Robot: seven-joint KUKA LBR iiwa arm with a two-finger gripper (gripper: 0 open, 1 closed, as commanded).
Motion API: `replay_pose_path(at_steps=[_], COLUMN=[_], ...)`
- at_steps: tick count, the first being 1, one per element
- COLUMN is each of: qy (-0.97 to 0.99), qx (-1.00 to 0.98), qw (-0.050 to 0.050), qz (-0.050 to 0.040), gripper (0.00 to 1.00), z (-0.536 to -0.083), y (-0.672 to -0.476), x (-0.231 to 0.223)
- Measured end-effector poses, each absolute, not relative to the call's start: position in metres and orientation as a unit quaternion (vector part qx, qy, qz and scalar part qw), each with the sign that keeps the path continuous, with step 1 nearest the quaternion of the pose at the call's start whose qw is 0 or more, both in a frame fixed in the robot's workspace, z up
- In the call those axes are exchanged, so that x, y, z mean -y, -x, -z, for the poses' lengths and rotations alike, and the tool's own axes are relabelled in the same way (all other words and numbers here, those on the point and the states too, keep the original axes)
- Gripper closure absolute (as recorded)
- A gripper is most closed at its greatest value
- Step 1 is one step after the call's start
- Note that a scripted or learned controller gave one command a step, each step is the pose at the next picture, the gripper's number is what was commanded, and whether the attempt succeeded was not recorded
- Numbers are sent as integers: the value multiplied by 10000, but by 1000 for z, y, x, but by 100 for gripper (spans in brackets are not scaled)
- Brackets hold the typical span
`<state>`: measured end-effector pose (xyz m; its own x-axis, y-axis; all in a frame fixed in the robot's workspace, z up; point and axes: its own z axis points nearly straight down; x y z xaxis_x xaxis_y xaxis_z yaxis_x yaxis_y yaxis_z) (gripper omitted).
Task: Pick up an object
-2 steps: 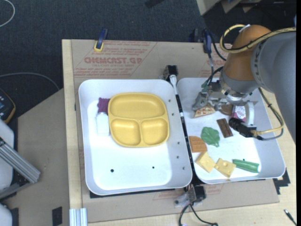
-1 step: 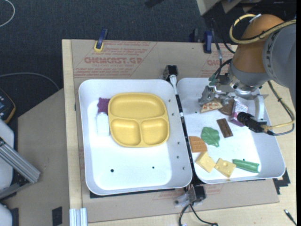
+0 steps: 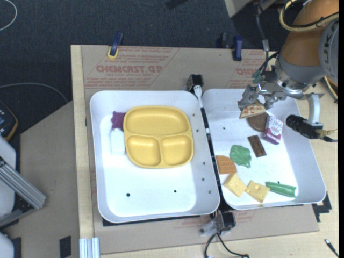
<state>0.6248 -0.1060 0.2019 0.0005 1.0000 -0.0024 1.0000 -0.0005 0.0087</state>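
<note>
Dark carpet surrounds the table (image 3: 161,63), whose brown board top carries two shallow white bins side by side. On the view's left, the left bin (image 3: 156,203) holds a yellow three-compartment tray (image 3: 158,135), with a purple object (image 3: 117,119) and a white object (image 3: 116,142) tucked against the tray's left edge. On the other side, the right bin (image 3: 306,165) holds scattered toy food: a pizza slice (image 3: 252,110), a brown round piece (image 3: 259,122), a purple-and-white packet (image 3: 273,129), a small brown bar (image 3: 257,145), a green leafy piece (image 3: 241,155), an orange slice (image 3: 226,164), two yellow cheese blocks (image 3: 246,187) and a green pepper-like piece (image 3: 280,188). The pincer (image 3: 259,94) hangs over the far part of the right bin, just above the pizza slice; whether it is released or clenched I cannot tell, and no item is seen between its tips.
</note>
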Motion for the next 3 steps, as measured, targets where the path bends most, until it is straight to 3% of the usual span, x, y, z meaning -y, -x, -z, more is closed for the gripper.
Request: replay_pose_path(at_steps=[1, 2, 3], qy=[-7071, -7046, -7058], qx=[-7071, -7096, -7085], qw=[21, -17, -20], qz=[-13, -6, 10], gripper=[100, 100, 100], z=[-227, -228, -216], y=[-625, -623, -620], x=[106, 41, 8])
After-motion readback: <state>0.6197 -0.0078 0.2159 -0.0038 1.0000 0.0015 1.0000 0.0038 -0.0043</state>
